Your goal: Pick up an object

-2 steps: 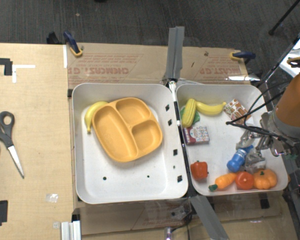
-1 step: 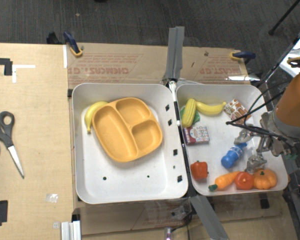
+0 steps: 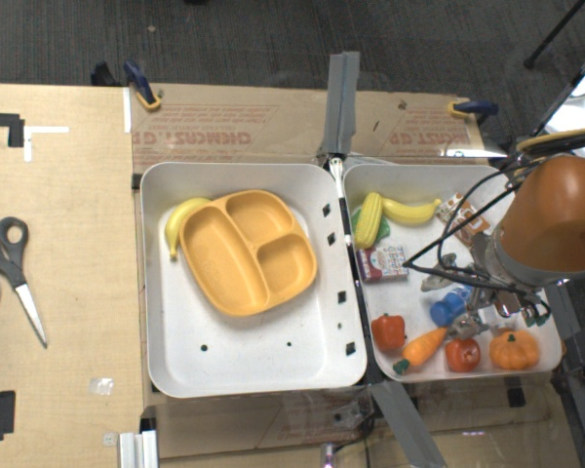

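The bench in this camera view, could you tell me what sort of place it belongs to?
Probably a robotics lab set up for grasping trials: two white bins, toy food such as a carrot and corn, and scissors on the wooden bench.

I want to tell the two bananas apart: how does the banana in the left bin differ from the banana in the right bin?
The left-bin banana curves steeply and lies tucked against the orange divided plate, partly hidden by its rim. The right-bin banana lies nearly level, in full view, beside the corn cob. The right-bin banana is closer to the arm than the left-bin banana. Both are plain yellow.
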